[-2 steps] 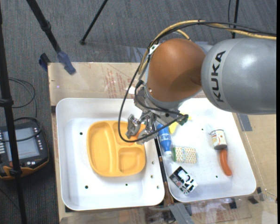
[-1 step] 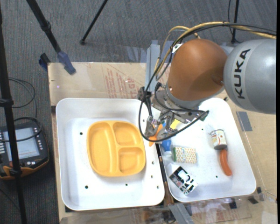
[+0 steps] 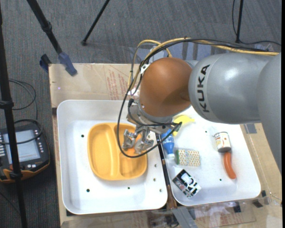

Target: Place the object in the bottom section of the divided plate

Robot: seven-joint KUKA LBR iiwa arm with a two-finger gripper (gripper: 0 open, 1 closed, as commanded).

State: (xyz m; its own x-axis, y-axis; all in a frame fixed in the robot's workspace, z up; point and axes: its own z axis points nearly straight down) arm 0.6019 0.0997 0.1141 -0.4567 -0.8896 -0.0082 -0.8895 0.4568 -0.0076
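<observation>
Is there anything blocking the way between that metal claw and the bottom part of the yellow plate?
Nothing visible does. The gripper already hangs right over the yellow divided plate in the left bin, near the plate's right edge. The sponge, carrot and other items lie apart in the right bin.

The divided plate (image 3: 115, 156) is yellow-orange; both bins, left (image 3: 76, 127) and right (image 3: 249, 175), are white, and the arm (image 3: 237, 87) is grey with an orange band (image 3: 164, 87) and black lettering. The right bin contains an orange carrot-shaped item (image 3: 229, 166), a yellow item (image 3: 184, 120), a blue item (image 3: 168, 146), a green-and-white checked block (image 3: 188, 157), and a black-and-white box (image 3: 186, 183). The small jar (image 3: 222, 141) is white with an orange label.
</observation>
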